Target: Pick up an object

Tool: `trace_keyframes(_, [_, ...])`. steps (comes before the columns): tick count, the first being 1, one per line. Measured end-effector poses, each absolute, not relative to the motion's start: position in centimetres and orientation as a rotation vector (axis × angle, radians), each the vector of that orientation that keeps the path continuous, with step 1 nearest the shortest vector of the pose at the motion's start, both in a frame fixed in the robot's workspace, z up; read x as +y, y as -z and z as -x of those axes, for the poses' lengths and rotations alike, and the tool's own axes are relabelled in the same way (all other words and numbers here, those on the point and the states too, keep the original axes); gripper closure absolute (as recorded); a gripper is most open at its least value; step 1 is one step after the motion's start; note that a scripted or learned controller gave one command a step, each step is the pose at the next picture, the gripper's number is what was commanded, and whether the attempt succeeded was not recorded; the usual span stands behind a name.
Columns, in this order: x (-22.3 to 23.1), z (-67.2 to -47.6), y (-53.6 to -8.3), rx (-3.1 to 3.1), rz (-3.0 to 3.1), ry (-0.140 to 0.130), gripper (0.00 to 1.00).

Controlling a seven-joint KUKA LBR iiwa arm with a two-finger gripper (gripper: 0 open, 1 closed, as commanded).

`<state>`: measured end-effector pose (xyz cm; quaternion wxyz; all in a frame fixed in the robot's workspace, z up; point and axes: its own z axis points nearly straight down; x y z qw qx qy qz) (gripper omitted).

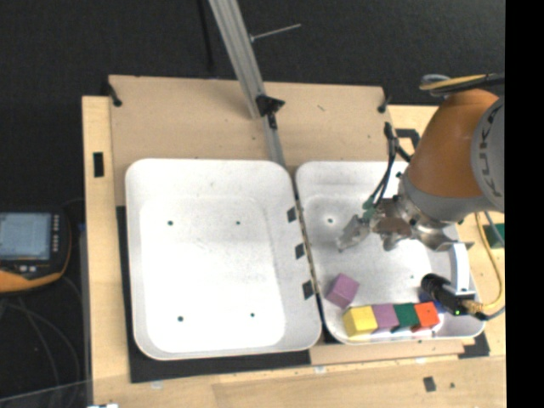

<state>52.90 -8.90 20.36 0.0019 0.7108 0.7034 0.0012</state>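
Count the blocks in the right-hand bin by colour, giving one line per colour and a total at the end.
Purple blocks: 2, one apart and one in the row
Yellow block: 1
Green block: 1
Orange block: 1
Total: 5

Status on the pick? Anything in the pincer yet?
Done: the arm is over the right bin. In hand: nothing visible; the pincer hovers above the bin floor, apart from the blocks. Left: the whole grasp. The purple block and the yellow block lie untouched near the front wall.
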Motion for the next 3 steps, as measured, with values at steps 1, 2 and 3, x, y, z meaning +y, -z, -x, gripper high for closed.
trace_keyframes(1, [-9.0, -53.0, -21.5, 2.199, -2.231, -0.008, 1.00])
trace_keyframes(2, [-2.0, -51.1, -19.6, 2.231, -2.214, -0.001, 1.00])
trace_keyframes(3, [6.7, -51.2, -23.9, 2.233, -2.209, -0.008, 1.00])
